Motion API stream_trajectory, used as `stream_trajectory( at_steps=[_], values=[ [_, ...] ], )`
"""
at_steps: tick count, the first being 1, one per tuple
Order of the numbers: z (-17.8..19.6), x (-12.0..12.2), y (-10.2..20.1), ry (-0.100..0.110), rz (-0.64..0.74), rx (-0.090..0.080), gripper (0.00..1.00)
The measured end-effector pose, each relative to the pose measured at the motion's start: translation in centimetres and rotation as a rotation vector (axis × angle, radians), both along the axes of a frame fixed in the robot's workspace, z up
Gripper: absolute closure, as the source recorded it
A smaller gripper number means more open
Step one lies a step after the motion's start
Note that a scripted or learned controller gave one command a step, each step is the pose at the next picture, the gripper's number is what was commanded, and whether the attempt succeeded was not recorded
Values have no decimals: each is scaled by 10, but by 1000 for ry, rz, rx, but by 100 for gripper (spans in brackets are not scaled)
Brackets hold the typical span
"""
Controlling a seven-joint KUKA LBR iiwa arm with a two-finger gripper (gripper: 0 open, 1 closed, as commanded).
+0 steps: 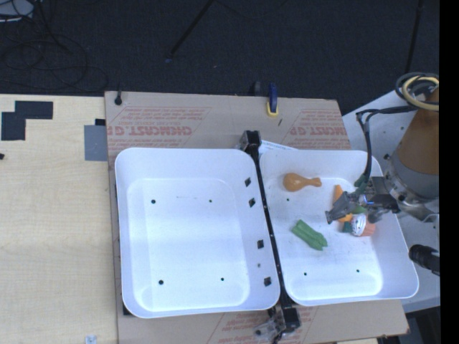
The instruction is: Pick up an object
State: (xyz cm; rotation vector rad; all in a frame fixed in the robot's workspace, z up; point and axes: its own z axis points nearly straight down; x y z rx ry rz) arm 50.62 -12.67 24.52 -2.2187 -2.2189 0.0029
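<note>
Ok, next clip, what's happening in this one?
A robot arm reaches in from the right, its hand low in the right bin. It sits right by a small orange and white object. A green object, a tan gourd-shaped one and a small orange piece lie loose nearby. Nothing is visibly gripped.

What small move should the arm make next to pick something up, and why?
Probably a short drop straight down. The hand sits low in the right bin, over a small orange-and-white item. The green piece and the tan one lie apart to the left.
</note>
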Motion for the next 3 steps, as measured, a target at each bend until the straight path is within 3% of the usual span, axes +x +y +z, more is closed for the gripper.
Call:
stream_trajectory(
  at_steps=[1, 2, 3],
  values=[
    [10, 0, -1, 2, 0, 1, 100],
    [-8, -32, 36, 4, 2, 2, 100],
    [83, 14, 71, -12, 5, -1, 100]
  ],
)
